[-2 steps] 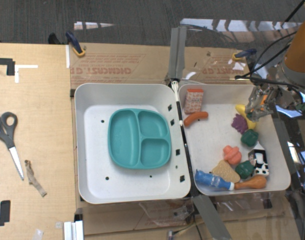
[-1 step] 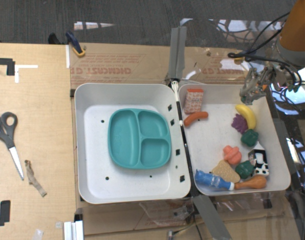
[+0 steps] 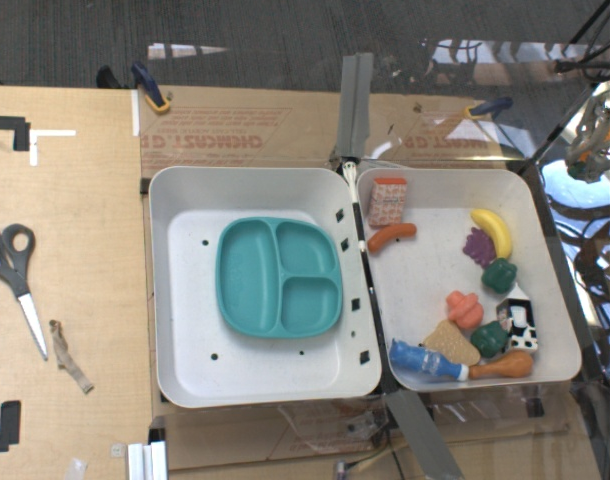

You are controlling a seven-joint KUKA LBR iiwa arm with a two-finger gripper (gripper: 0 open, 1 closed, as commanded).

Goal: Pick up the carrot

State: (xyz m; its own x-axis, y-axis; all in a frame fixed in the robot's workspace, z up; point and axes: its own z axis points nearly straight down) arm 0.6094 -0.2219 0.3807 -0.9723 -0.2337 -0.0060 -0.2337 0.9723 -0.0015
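white right bin (image 3: 545,268) keeps the carrot (image 3: 507,366) by its front wall, ungrasped, so we must reach there, though whether our claw (image 3: 591,138) is open we cannot tell.

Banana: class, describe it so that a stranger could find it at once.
Find the right white bin, the one crowded with toy food, and look toward its far right corner. The banana lies there, right beside the purple grapes. It is the only yellow, curved piece among them.
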